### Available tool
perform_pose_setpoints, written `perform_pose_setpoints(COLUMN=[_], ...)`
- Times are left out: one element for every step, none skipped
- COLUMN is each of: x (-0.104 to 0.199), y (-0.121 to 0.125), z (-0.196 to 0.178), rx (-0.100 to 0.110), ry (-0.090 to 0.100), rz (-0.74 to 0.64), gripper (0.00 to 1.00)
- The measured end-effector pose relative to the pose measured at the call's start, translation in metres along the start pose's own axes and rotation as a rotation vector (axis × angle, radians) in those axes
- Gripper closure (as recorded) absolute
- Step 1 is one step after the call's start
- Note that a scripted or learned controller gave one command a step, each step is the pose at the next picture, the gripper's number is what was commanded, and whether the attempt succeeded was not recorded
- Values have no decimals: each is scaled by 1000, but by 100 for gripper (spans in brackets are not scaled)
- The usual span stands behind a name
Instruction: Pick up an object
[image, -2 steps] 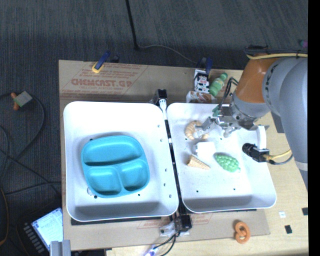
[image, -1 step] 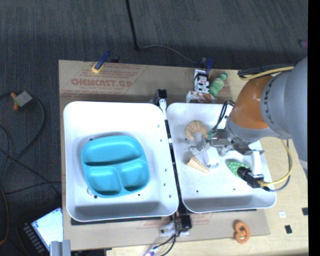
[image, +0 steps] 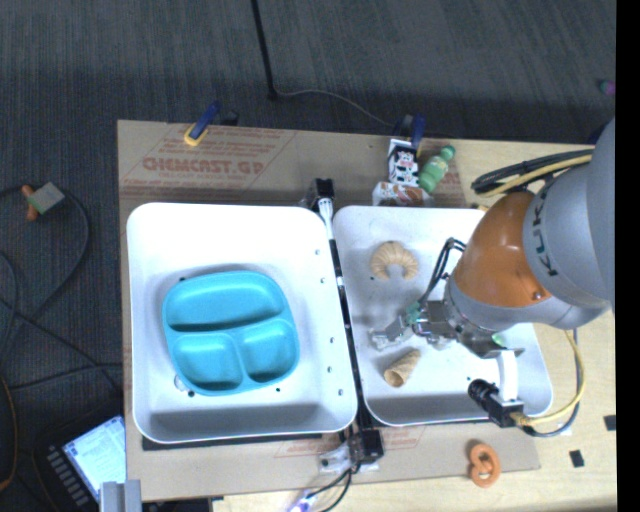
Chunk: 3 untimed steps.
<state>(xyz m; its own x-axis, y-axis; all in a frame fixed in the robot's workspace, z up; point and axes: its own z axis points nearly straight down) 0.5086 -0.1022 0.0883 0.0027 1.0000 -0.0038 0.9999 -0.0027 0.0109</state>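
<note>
Reach phase, probably: gripper (image: 392, 332) fingers can't be made out; tan ice-cream-cone toy (image: 402, 367) just below, to be approached.

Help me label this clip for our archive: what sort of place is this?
Most likely a robotics lab's grasping test station: a robot arm reaches over two white bins clamped to a board, toy food such as a croissant lies in the right bin, and loose cables run across the carpet.

glossy plastic tray (image: 230, 331) (blue), smooth white bins (image: 150, 300)
</note>
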Motion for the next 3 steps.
perform_pose_setpoints(x=[-1,-40,-47], y=[0,108,161], z=[-10,1,-68], rx=[0,-1,9], ry=[-2,0,1], rz=[1,-4,-4], gripper=[100,100,100])
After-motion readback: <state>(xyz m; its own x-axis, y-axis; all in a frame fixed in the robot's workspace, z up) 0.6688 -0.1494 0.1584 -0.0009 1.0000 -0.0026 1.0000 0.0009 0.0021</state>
